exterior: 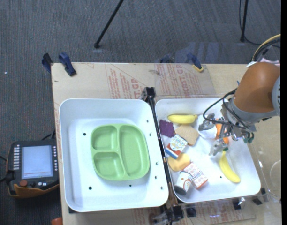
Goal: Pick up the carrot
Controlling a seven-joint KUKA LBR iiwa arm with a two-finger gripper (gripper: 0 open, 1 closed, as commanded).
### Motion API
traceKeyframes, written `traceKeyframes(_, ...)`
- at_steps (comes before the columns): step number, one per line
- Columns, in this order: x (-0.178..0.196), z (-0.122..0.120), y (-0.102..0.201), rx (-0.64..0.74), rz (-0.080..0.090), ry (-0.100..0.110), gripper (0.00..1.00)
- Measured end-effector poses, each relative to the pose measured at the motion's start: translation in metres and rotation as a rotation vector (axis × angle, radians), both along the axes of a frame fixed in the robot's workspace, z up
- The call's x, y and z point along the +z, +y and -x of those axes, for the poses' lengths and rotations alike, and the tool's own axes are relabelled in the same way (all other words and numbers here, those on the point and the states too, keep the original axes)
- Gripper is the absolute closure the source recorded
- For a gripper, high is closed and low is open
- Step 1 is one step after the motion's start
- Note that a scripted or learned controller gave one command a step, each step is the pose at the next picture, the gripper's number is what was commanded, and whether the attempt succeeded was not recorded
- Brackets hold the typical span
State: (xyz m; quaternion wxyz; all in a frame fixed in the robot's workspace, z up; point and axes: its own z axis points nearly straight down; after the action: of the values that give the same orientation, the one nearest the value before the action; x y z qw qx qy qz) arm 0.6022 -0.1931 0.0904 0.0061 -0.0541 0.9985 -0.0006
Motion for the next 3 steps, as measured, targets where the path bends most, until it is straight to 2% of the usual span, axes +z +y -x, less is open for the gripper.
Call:
traceKeyframes(1,0.011,-0.002,0.001,0.002,-0.001,-0.008,1.0)
traceKeyframes(2,0.003,-0.017,-0.016,0.355,-0.001,0.006,1.0)
traceKeyframes(3,0.128,-0.027,-0.009,0.113,0.002,-0.003,1.0)
